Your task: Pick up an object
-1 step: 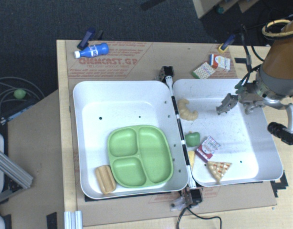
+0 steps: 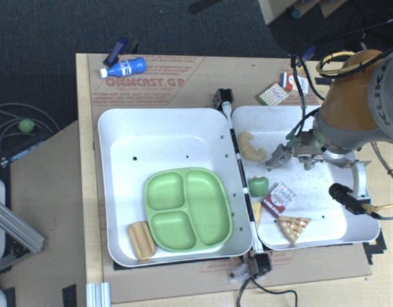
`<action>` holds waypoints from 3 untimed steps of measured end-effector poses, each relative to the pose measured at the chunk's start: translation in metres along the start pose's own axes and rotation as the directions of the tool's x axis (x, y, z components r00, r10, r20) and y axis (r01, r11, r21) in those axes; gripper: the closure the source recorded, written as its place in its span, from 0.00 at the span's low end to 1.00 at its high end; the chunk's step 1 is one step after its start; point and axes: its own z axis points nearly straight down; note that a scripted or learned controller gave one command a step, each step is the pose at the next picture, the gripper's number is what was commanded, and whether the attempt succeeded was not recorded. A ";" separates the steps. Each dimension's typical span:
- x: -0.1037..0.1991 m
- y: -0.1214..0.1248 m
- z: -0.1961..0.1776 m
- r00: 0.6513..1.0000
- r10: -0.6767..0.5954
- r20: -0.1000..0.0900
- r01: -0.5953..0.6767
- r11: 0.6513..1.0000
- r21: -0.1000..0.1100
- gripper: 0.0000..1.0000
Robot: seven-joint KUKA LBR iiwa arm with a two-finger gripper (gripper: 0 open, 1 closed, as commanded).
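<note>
A grey pincer [image 2: 291, 157] hovers low in the right bin [image 2: 324, 232], its fingers seemingly parted and gripping nothing. A croissant [image 2: 251, 146] lies just left of it. Nearer the camera lie a green apple [image 2: 258, 185] and a pizza slice [image 2: 292, 225].

Place: robotics lab
Bench: plywood board [image 2: 184, 75] bearing two white bins [image 2: 120, 146]
Arm: grey and orange robot arm [image 2: 350, 101] right of the bins
Cables: loose coils [image 2: 11, 133] left of the bench, on dark carpet [image 2: 120, 11]
</note>
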 end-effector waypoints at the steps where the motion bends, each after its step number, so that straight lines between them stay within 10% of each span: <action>1: 0.003 -0.012 0.037 1.000 0.002 0.001 -0.002 1.000 0.000 0.00; 3: 0.006 -0.033 0.064 1.000 0.002 0.000 -0.002 1.000 0.000 0.00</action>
